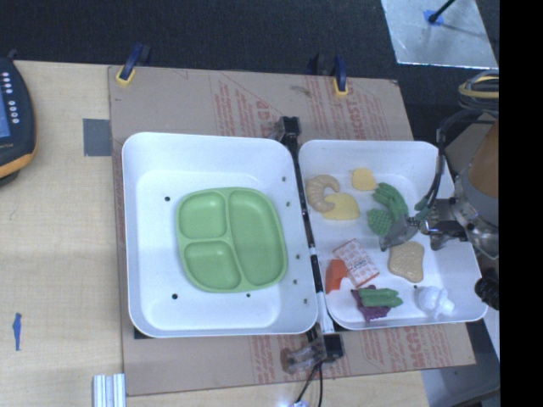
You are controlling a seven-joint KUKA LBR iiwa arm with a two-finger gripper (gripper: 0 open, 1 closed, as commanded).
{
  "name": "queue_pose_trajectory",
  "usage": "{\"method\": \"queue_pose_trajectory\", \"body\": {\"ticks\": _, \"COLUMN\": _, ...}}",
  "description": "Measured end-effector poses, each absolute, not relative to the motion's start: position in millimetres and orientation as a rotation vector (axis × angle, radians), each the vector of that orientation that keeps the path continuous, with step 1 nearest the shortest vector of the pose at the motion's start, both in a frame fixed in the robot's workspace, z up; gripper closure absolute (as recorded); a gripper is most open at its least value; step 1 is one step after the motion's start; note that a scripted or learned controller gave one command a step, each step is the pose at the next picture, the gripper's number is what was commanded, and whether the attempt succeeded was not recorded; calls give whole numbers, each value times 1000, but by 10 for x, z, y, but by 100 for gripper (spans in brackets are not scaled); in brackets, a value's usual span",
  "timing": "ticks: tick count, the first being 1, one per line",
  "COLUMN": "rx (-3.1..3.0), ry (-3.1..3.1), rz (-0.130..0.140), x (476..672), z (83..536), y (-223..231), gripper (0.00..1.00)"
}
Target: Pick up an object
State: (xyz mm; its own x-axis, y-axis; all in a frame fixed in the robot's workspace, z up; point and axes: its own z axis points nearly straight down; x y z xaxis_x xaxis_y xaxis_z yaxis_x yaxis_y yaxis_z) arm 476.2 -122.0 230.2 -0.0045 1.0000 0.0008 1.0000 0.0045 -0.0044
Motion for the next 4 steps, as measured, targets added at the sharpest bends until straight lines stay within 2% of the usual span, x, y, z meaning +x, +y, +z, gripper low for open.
{"method": "queue_pose_trajectory", "body": {"ticks": 1, "rx": -2218, "ry": -2227, "rz": 4, "x": 5324, "z": 1429, "y": -1757, "gripper": 0}}
{"method": "queue_pose_trajectory", "body": {"ticks": 2, "rx": -2212, "ry": -2231, "rz": 3, "x": 5765, "z": 891, "y": -1853, "gripper": 0}}
{"method": "queue_pose_trajectory", "body": {"ticks": 3, "rx": -2211, "ry": -2230, "rz": 5, "x": 5751, "z": 1024, "y": -1864, "gripper": 100}}
{"method": "queue_pose_trajectory", "body": {"ticks": 4, "rx": -2208, "ry": -2236, "rz": -4, "x": 5856, "z": 1575, "y": -1135, "gripper": 100}}
